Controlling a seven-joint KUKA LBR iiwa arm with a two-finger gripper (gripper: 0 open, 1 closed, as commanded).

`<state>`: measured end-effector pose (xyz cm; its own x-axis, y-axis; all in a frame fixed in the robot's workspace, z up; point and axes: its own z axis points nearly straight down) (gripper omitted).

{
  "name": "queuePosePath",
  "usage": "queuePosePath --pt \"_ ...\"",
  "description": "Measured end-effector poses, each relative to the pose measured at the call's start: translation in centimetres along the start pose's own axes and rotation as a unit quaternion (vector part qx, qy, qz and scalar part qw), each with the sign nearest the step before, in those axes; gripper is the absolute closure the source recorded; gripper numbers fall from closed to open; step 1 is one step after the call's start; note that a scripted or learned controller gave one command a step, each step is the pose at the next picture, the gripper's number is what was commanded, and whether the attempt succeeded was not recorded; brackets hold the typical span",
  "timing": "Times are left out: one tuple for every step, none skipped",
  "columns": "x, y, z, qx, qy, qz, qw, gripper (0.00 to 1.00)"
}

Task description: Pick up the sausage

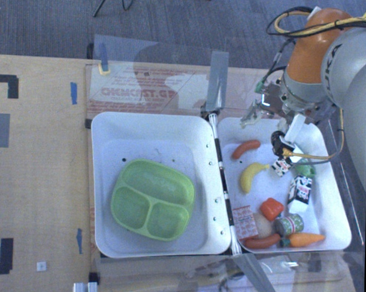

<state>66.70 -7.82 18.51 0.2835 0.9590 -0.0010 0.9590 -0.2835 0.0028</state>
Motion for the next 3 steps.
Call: queuePosePath --pt "-1.1 0.4 9.9 -0.001 0.001 -0.064 0.9980 0.00" --pt "-1.1 0.4 8.9 -0.001 0.001 -0.064 0.9980 1.00" --pt "4.5 -1.3 -6.6 0.001 0.000 0.001 1.0000 1.00"
